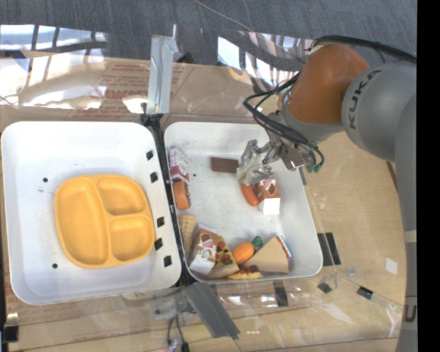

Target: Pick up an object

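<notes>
Gripper (pixel 254 166) low inside the right shallow white bin (pixel 301 218), fingers' state impossible to tell, tips just above a small orange-and-red toy food piece (pixel 257 192) with a white cube (pixel 270 206) beside. Dark brown rectangular block (pixel 222 165) just left. Yellow divided plastic tray (pixel 103 219) in the left white bin (pixel 22 196).

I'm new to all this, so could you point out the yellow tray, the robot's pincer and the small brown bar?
yellow tray (pixel 103 218), camera view, on its divider ridge.
pincer (pixel 251 169), camera view, between its fingertips.
small brown bar (pixel 223 165), camera view, on its middle.
</notes>
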{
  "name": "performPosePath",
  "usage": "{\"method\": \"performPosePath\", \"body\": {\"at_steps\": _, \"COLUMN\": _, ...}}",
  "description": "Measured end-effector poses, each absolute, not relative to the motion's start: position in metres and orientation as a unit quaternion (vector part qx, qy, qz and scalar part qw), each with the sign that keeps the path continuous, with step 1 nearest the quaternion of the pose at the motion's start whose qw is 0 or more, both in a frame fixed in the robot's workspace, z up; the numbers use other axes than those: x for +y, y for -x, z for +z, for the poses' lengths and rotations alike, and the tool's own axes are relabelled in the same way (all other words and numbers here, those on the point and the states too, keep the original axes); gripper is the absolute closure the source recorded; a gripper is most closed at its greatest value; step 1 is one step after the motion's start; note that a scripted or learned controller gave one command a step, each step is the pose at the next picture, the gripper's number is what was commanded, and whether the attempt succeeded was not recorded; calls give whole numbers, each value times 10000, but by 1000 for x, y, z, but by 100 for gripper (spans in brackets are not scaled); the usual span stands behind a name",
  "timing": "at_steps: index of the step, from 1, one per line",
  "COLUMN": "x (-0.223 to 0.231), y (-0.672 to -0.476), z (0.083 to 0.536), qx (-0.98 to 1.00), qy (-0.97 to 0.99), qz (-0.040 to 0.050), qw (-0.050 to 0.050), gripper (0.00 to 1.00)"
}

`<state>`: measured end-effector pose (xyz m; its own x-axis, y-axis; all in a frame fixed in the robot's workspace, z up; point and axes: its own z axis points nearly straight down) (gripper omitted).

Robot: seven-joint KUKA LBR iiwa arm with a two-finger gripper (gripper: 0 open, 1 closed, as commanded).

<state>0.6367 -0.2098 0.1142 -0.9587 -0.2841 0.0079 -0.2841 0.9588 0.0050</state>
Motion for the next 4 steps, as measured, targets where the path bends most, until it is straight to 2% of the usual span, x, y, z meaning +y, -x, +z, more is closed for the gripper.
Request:
{"method": "performPosePath", "body": {"at_steps": 1, "x": -210, "y": -640, "z": 120, "qx": -9896, "qy": -1439, "qz": 0, "qw": -2, "gripper": 0}}
{"method": "performPosePath", "body": {"at_steps": 2, "x": -208, "y": -578, "z": 92, "qx": -9946, "qy": -1036, "qz": -1, "qw": -6, "gripper": 0}}
{"method": "performPosePath", "body": {"at_steps": 3, "x": -174, "y": -549, "z": 93, "qx": -9966, "qy": -827, "qz": -5, "qw": -8, "gripper": 0}}
{"method": "performPosePath", "body": {"at_steps": 4, "x": -208, "y": -620, "z": 94, "qx": -9932, "qy": -1164, "qz": 5, "qw": -31, "gripper": 0}}
